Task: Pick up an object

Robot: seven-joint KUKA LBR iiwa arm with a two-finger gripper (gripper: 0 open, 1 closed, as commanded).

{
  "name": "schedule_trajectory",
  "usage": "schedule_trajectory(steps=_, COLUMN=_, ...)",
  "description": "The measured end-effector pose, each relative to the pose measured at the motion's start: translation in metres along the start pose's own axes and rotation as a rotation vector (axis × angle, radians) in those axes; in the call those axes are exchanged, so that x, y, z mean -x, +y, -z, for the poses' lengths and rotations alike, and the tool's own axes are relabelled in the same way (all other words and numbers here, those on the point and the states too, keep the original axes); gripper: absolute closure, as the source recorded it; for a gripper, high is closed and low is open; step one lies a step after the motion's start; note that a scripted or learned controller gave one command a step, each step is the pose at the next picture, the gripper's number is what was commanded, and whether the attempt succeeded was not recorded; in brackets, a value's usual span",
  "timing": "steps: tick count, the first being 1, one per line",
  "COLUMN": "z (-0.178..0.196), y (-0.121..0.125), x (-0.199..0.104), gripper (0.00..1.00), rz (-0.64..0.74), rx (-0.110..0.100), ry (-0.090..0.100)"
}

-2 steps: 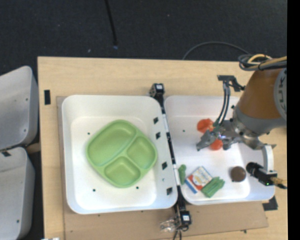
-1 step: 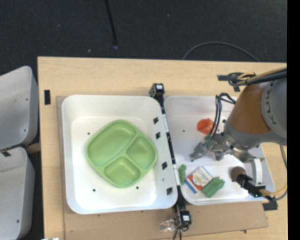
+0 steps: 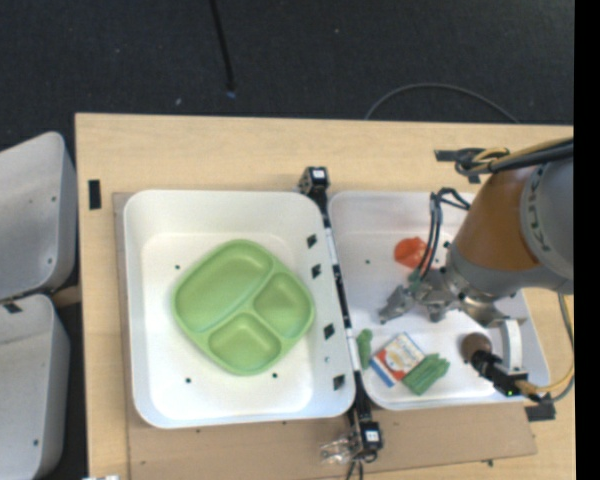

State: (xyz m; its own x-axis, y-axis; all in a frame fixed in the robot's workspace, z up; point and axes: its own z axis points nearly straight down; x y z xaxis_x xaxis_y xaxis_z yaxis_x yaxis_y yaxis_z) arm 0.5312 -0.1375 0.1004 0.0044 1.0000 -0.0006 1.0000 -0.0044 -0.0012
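In the camera view my gripper hangs over the middle of the right bin, its grey fingers pointing left, with nothing visibly between them. An orange-red object lies just behind the gripper. In front of it sit a small white card with red and blue print, a green ridged piece and a thin green stick by the bin's left wall. A brown round thing lies at the right under the arm.
The left bin holds a green divided plate. A ridge with black clips separates the two bins. The wooden bench surrounds both bins.
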Motion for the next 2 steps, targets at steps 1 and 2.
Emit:
schedule_trajectory(steps=1, z=0.011, y=0.001, x=0.001, gripper=1.00, rz=-0.007, rx=0.003, ry=0.000)
schedule_trajectory(steps=2, z=0.066, y=-0.002, x=0.012, gripper=1.00, rz=-0.002, rx=0.007, ry=-0.002)
